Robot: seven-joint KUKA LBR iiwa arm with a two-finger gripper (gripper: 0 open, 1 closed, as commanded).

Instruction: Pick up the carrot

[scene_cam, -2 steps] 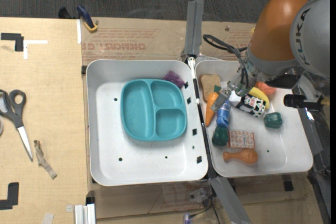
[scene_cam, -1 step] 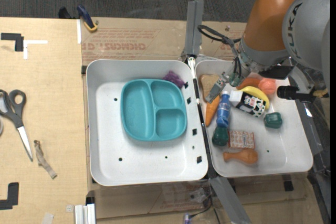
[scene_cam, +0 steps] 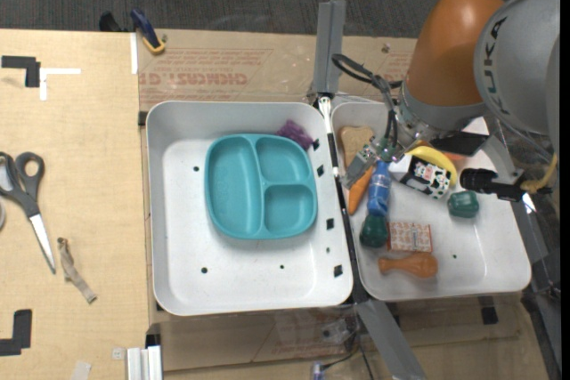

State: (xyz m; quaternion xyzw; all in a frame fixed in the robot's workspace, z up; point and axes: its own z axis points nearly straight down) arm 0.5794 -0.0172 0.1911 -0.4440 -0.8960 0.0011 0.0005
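Note:
The carrot [scene_cam: 358,190] is a slim orange piece lying against the left wall of the right bin [scene_cam: 499,276], its tip pointing toward the near edge. My gripper [scene_cam: 376,156] hangs low over the bin's far left part, just above and right of the carrot's upper end. It is beside the cap of a blue bottle [scene_cam: 379,193]. The grey arm with its orange band [scene_cam: 450,40] hides the bin's far right corner. Nothing in the view shows the carrot lifted off the bin floor.
In the right bin lie a bread slice [scene_cam: 354,139], a banana [scene_cam: 436,157], a black-and-white block [scene_cam: 430,179], two green pieces [scene_cam: 463,206] [scene_cam: 373,232], a printed packet [scene_cam: 411,236] and an orange drumstick shape [scene_cam: 409,264]. The left bin [scene_cam: 178,271] holds a teal divided plate [scene_cam: 263,187] and a purple item [scene_cam: 297,133]. Scissors [scene_cam: 31,191] lie at the left.

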